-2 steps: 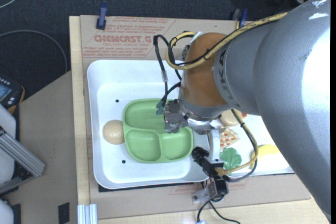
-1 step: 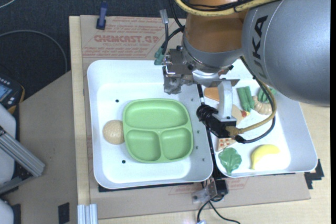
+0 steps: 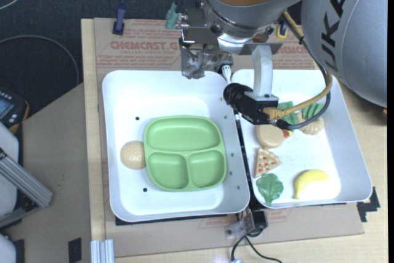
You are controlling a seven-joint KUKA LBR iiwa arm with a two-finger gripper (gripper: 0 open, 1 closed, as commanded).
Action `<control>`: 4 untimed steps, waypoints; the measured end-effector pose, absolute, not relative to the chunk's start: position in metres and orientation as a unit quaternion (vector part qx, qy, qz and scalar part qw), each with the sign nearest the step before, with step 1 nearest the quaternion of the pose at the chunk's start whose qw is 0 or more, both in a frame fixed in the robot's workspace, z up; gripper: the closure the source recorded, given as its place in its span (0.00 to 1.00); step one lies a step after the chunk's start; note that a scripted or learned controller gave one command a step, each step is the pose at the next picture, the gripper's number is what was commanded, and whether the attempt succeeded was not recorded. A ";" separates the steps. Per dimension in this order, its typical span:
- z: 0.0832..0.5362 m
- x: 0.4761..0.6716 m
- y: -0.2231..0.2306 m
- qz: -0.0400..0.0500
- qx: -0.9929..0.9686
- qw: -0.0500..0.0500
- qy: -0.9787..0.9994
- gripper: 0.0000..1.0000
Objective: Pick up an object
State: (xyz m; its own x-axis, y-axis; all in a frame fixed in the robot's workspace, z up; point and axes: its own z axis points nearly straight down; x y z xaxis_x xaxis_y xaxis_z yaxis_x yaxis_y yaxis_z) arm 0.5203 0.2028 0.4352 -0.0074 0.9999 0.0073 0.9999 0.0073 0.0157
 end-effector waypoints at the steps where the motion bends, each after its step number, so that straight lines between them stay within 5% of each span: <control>1: 0.334 0.497 0.176 -0.006 0.708 -0.003 0.706 1.00; 2: 0.350 0.499 0.178 0.001 0.707 0.001 0.708 1.00; 3: 0.282 0.485 0.129 -0.005 0.709 -0.002 0.705 1.00; 4: 0.446 0.480 0.168 0.009 0.704 0.003 0.710 1.00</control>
